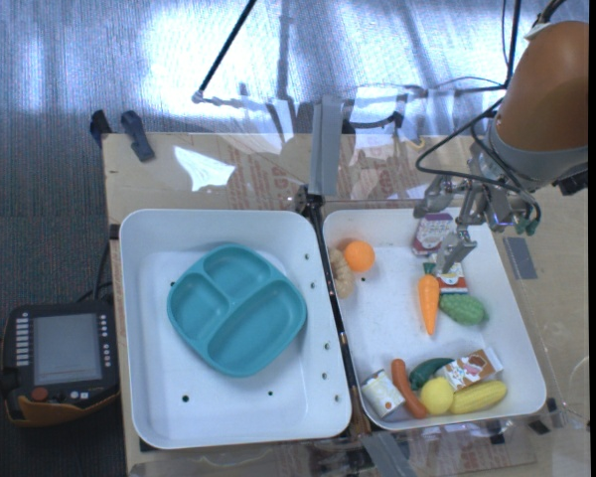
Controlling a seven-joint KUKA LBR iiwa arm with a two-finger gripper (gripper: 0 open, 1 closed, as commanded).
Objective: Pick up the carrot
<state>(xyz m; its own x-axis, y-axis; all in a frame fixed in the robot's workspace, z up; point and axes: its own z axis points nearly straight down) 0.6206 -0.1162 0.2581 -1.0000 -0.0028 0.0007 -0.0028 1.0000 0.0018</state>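
Observation:
The carrot [429, 304] is orange with a green top and lies in the right bin [377, 311], pointing toward the front, just right of the bin's middle. My gripper [455, 253] hangs over the back right part of that bin, just behind and to the right of the carrot's green end. Its fingers stand open with nothing between them. The carrot rests on the bin floor, apart from the gripper.
Around the carrot lie a green vegetable [463, 310], a small red-and-white carton [452, 278], a pink pouch [432, 234] and an orange [359, 256]. Along the front sit a can [382, 394], a lemon [436, 396], corn [480, 397] and a juice box [469, 369]. A teal plate [236, 309] lies in the left bin [159, 410].

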